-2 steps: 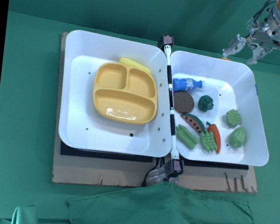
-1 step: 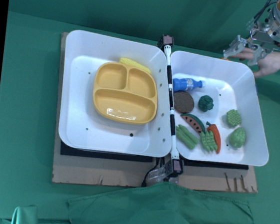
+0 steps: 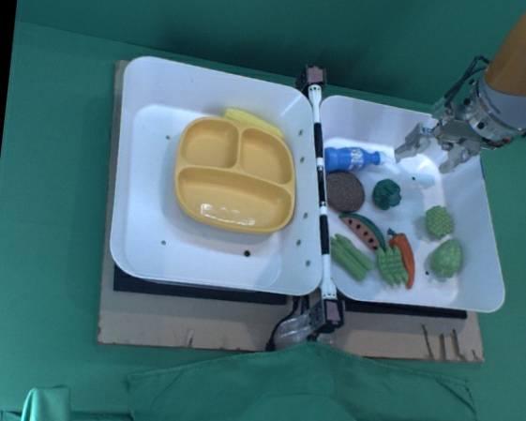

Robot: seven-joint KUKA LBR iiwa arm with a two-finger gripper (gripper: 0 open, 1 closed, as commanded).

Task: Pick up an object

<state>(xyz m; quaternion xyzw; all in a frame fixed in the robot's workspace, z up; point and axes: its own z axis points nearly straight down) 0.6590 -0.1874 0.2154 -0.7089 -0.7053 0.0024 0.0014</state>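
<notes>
Gripper [image 3: 432, 152] is hovering with fingers spread and empty beside the blue plastic bottle [image 3: 351, 157], probably light, stiff, slippery, best pinched mid-body.

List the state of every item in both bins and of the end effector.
end effector: open, above right bin, holding nothing
blue bottle: lying on its side
yellow tray: flat, right side up, compartments bare
watermelon slice: lying flat
carrot: lying flat
dark green broccoli: resting in right bin
</notes>
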